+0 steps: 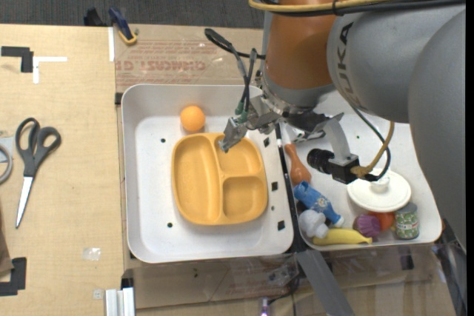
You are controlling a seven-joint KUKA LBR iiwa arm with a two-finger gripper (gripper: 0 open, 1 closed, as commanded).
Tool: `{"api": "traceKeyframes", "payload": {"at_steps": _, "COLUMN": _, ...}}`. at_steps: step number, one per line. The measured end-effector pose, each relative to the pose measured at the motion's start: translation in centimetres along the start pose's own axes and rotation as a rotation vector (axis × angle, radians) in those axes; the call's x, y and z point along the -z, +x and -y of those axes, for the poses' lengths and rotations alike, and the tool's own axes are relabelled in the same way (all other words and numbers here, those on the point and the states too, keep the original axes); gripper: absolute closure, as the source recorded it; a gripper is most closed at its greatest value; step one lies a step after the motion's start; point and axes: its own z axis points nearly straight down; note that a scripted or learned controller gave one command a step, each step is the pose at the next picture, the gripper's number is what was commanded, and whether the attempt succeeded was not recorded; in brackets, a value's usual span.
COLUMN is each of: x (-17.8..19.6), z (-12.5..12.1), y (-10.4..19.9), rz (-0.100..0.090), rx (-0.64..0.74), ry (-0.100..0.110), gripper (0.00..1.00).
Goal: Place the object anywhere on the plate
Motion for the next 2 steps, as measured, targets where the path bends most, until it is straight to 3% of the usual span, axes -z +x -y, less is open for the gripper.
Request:
{"api": "traceKeyframes", "payload": {"at_steps": 1, "x": 0.8, "z": 0.0, "y": -0.1, "rz": 0.001, "rx": 0.0, "ry": 0.002, "gripper": 1.0}}
{"api": "traceKeyframes", "payload": {"at_steps": 2, "x": 3.3, "z": 1.6, "y": 7.5, "rz": 0.0, "rx": 0.357, "ry": 0.0, "gripper": 1.0}}
